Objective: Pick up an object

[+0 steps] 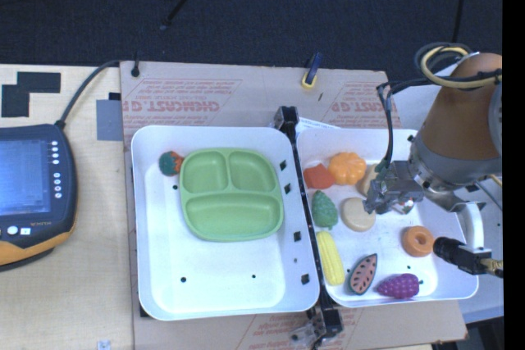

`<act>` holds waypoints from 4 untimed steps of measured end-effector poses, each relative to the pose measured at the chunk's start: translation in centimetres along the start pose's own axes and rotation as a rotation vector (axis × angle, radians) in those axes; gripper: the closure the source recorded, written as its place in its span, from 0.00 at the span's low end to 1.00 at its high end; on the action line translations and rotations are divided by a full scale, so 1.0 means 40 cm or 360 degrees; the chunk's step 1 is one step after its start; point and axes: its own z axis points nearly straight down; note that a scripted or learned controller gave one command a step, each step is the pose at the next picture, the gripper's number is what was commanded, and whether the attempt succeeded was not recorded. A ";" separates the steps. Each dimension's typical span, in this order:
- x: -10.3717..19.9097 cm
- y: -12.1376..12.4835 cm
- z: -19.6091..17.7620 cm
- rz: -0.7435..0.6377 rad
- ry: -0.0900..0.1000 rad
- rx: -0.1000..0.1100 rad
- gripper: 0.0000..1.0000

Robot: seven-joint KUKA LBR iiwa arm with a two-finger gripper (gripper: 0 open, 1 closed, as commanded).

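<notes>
Around your gripper point(385, 197) sit a cookie point(358, 215), pumpkin point(347, 167) and donut point(417, 241) in the right bin point(443, 287); you cannot tell its finger state. Cardboard point(205, 98) underlies.

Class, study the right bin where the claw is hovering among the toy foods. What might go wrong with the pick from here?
1. The claw sits beside the round beige piece, off to one edge; it may clip the rim and push it away.
2. The green vegetable and orange pumpkin lie close, so they may be nudged or caught instead.
</notes>
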 end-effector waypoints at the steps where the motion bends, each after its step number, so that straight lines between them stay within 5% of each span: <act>1: 0.036 -0.009 -0.048 0.0002 -0.0003 -0.0007 1.00; 4: 0.019 -0.017 -0.023 0.0008 -0.0004 -0.0002 1.00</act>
